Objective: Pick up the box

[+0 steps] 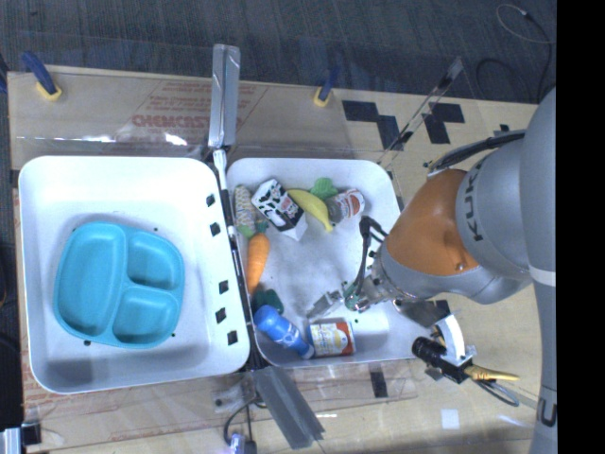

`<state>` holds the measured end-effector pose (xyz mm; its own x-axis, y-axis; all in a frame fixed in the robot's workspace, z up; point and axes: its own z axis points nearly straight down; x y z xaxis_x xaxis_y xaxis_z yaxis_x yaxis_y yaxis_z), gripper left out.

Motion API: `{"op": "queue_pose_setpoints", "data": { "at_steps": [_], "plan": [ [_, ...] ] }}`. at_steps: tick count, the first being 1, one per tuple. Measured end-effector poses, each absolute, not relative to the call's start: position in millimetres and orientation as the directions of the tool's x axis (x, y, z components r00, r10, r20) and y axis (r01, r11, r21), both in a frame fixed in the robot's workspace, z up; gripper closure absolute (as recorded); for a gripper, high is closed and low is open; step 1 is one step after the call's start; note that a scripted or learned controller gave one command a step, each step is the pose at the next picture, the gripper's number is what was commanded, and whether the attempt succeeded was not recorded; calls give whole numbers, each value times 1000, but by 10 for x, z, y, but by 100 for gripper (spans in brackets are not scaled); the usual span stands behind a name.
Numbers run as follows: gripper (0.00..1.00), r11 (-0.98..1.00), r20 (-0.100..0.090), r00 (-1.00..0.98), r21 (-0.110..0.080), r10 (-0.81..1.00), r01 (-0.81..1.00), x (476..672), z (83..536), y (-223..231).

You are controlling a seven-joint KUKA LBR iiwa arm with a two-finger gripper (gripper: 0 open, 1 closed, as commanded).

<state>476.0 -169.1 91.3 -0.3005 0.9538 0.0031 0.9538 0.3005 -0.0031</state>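
White right bin [392,192], shallow, on the tabletop [284,112]; holds the assorted items. Box [277,203]: small carton, white with black cow-patch print, lying tilted in the upper-middle of this bin, touching a banana [312,208] on its right. Green item [324,187] just above the banana; small jar with a red label [348,205] beside it, on its side. Corn cob [244,208] against the left wall, carrot [255,261] below it. Blue bottle [280,331] and a can with a red-and-white label [331,338] along the lower edge, a dark green item [266,300] just above the bottle.

Pincer [331,303]: low over the bin's lower-middle floor, near the can and well apart from the box; whether its fingers are spread or pressed together cannot be told, and nothing shows between them. Arm [444,239]: grey with orange band, entering from the right.

White left bin [38,253]: holds a turquoise three-compartment tray [118,284].
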Motion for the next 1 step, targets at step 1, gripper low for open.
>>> {"op": "queue_pose_setpoints", "data": {
  "at_steps": [1],
  "plan": [
    [0,290,1,-290,0,957,957,4770,922,-2102]
  ]
}}
